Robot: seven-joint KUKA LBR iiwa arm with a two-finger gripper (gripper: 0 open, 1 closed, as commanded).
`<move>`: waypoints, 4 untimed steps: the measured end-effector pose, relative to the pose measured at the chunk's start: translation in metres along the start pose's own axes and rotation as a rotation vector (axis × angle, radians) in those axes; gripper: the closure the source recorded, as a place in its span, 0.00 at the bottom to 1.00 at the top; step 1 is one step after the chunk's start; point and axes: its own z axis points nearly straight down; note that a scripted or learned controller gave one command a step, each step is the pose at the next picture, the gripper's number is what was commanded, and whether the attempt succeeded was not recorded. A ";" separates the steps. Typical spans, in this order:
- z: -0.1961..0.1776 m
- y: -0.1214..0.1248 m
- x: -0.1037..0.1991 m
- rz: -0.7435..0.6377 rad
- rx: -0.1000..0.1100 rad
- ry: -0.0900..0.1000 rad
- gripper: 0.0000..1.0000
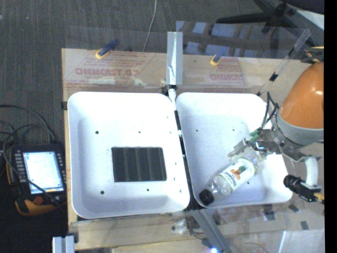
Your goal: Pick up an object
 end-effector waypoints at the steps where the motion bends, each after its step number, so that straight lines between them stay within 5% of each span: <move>1: 0.073 0.001 -0.028 -0.126 -0.002 0.001 0.00; 2: 0.115 0.067 -0.037 -0.033 -0.017 -0.002 0.00; 3: 0.116 0.166 -0.060 0.041 -0.016 -0.007 0.00; 4: 0.098 0.171 -0.072 0.477 0.000 0.008 0.00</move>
